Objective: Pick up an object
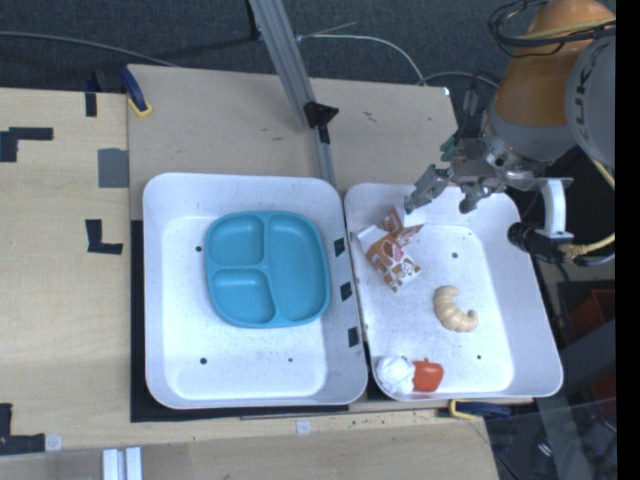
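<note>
— Where did the pickable things lie?

— All in the right bin [500, 363]. Taking the croissant [455, 308] as the mark: it lay near the bin's middle, well apart from the rest. The brown-and-white carton [392, 252] lay up and to the left of it, tilted, near the wall shared with the left bin [165, 298]. The white ball [397, 372] and the red piece [428, 375] sat touching each other below and left of it, tucked into the bin's near corner.

— And the gripper [440, 194]?

— Above the croissant, over the bin's far rim, just beside the carton's upper end. The jaws were spread, nothing between them.

— Why there?

— I judged it was lining up on the carton, the nearest thing.

— Anything in the way?

— The rim and shared wall crowded the carton. The blue divided plate [268, 268] lay far left of the croissant, no hindrance. A metal post [285, 48] crossed the surface [60, 268] beyond.
</note>
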Motion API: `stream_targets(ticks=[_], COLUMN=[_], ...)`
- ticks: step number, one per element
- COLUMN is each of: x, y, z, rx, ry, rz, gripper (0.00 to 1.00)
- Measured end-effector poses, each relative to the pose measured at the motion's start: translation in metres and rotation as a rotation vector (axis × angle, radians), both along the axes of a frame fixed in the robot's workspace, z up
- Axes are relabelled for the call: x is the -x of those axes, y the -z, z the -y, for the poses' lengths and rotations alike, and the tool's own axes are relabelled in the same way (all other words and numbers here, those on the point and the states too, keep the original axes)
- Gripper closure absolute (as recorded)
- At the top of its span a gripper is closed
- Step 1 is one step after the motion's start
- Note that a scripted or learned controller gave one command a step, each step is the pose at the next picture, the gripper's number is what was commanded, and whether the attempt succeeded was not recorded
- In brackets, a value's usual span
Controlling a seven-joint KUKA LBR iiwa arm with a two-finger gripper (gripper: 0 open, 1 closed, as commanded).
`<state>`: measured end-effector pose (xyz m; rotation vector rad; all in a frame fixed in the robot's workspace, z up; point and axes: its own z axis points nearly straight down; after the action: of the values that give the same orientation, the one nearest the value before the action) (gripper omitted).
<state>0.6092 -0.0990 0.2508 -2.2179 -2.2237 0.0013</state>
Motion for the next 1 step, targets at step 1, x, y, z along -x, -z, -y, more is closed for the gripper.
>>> stream_targets(ticks=[1], x=[0.0000], y=[-0.0001], z=[0.0001], rx=[0.000], ry=[0.000], rz=[0.000], gripper=[0.00])
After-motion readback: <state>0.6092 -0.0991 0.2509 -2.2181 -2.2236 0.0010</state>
